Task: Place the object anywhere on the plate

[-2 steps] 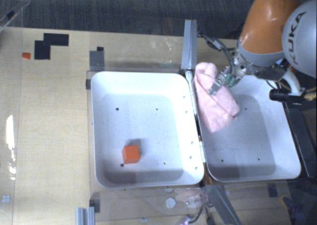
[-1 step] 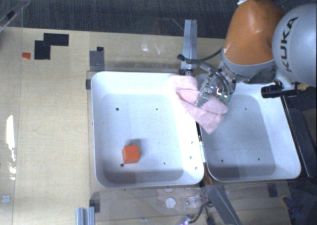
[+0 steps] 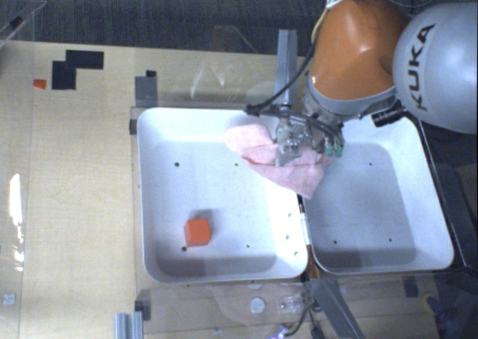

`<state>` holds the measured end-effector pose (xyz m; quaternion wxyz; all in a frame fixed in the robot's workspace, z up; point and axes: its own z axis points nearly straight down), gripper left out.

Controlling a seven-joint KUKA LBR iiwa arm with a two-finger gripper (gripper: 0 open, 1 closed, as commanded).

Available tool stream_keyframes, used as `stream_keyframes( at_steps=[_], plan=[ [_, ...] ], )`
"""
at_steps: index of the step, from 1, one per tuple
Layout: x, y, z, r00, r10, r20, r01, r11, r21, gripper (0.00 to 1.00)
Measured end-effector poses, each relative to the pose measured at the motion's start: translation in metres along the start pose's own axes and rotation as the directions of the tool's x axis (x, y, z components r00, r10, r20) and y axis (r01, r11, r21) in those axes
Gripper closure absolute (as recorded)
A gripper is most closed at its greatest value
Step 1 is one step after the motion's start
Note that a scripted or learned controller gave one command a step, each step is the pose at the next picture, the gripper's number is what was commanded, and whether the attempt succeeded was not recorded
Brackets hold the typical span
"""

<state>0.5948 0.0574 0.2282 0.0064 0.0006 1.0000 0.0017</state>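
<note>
Pink, soft crumpled cloth [image 3: 278, 160] hangs pinched in my pincer [image 3: 293, 149], draped over the seam between the two shallow white bins [image 3: 160, 181] at about one o'clock from the small orange block [image 3: 198, 232]. I judge carrying is in hand; next comes finding a plate and lowering gently.

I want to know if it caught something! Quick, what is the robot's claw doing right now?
Gripper: shut on the pink cloth, which hangs from its fingers over the edge between the two bins.
</note>
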Motion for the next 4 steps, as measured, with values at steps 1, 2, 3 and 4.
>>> stream_keyframes(
  at_steps=[1, 2, 3, 4],
  plan=[
    [0.018, 0.046, -0.011, 1.0, -0.008, -0.002, 0.008, 1.0, -0.001, 1.0],
    [0.04, 0.09, 0.004, 1.0, -0.006, -0.004, 0.006, 1.0, -0.001, 1.0],
    [0.061, 0.137, 0.002, 1.0, -0.007, -0.005, 0.007, 1.0, -0.001, 1.0],
    [0.06, 0.137, 0.002, 1.0, -0.007, -0.005, 0.007, 1.0, -0.001, 0.0]
  ],
)
